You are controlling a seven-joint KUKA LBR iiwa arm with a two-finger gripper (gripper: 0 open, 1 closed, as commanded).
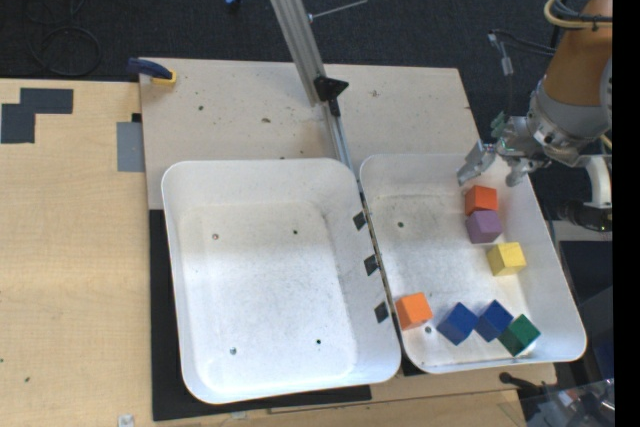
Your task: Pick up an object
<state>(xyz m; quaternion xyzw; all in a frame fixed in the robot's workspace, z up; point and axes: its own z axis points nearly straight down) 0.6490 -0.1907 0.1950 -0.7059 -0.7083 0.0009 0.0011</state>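
The tool hangs with its fingers spread and nothing between them, over the far edge of the right bin on the table. Just beneath it sits a red-orange cube, touching a purple cube.
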